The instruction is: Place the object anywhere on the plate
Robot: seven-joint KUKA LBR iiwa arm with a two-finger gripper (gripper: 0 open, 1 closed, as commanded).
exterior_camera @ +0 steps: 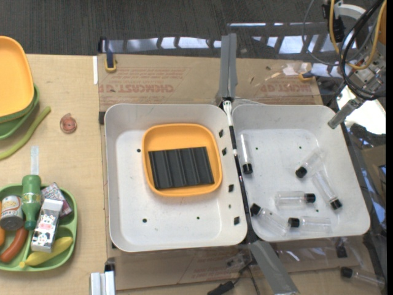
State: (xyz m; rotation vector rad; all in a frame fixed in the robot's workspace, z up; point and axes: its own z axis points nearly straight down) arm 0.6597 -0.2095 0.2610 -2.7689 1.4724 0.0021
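Nothing is done yet: the clear plastic vials with black caps [298, 198] lie in my right white bin [350, 165], the orange square plate [182, 136] holds just a dark ribbed mat [182, 168], every step remains.

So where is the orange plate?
The orange plate sits in the left white bin, toward its back, with a dark ridged block lying on it.

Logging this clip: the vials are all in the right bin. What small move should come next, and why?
Probably bring the arm, now at the right bin's far corner, down over a vial. Every vial lies in the right bin, and the orange plate in the left bin holds just a dark grooved block.
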